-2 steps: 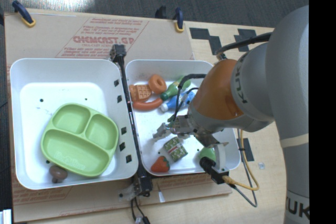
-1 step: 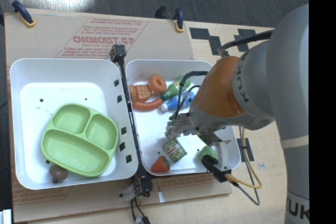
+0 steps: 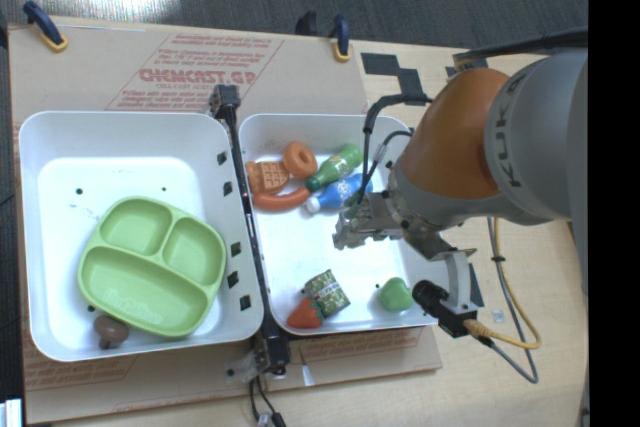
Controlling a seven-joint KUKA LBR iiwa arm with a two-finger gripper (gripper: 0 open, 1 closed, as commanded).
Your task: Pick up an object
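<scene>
Right bin (image 3: 300, 260): arm (image 3: 470, 155) lowered, gripper (image 3: 352, 227) inside.

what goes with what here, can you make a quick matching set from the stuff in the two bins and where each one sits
Things:
1. green divided plate
2. orange donut
3. green round toy
4. brown lump

Places:
A. right bin, far end
B. left bin, near corner beside the plate
C. left bin, middle
D. right bin, near end on the arm's side

Pairs: 1-C, 2-A, 3-D, 4-B
</scene>
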